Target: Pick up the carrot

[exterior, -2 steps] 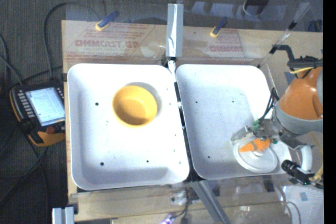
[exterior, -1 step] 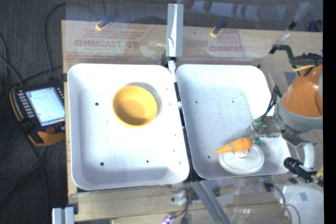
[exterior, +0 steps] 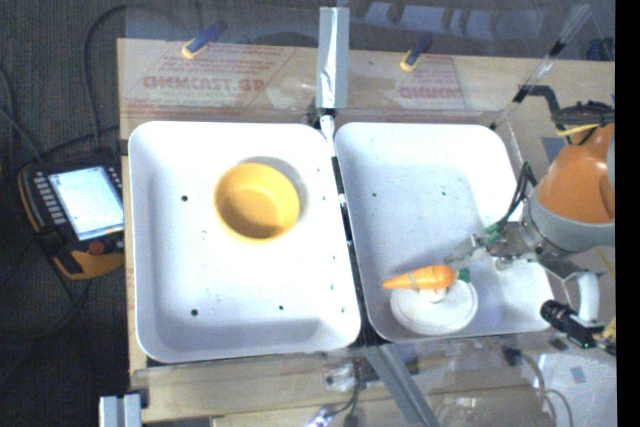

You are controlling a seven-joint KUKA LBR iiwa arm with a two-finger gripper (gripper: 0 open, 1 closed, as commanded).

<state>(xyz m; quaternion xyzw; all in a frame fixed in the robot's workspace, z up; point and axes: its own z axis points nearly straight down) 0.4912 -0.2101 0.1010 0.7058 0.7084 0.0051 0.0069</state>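
Note:
The carrot (exterior: 423,280) is orange with a small green top at its right end. It lies on its side across a small white plate (exterior: 434,309) near the front of the right bin (exterior: 400,165). My gripper (exterior: 480,247) reaches in from the right and sits low over the bin, just up and to the right of the carrot's green end. It does not hold the carrot. The grey wrist and orange band (exterior: 580,187) lie behind it.
A yellow bowl (exterior: 258,200) stands in the middle of the left bin (exterior: 160,215). A raised divider (exterior: 342,215) runs between the bins. A handheld controller (exterior: 82,215) lies off the bench at the left. Cables and clamps sit near the right bin's right rim.

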